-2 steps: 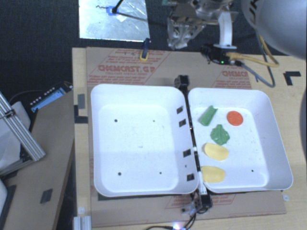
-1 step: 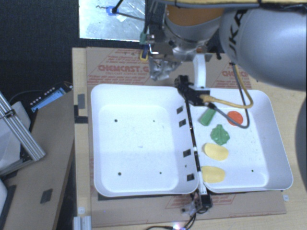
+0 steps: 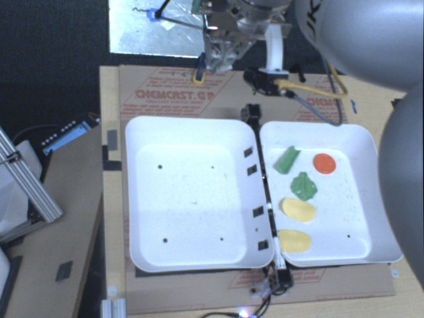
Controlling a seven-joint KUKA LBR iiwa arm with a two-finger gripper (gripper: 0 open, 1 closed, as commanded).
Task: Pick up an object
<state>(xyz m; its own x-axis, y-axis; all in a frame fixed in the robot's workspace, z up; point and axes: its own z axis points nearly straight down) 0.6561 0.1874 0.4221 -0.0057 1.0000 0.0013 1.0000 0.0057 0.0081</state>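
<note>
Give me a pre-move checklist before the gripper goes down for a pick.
1. Objects in the right bin: ok. Green strip, orange disc, green lump, two yellow pieces.
2. Objects lying apart: mostly ok. Orange disc stands clear; green lump and upper yellow piece nearly touch.
3. Gripper over a target: not ok. It sits above the cardboard behind the left bin.
4. Gripper free of any object: cannot tell.
5. Cables behind the right bin out of the way: cannot tell.
</note>
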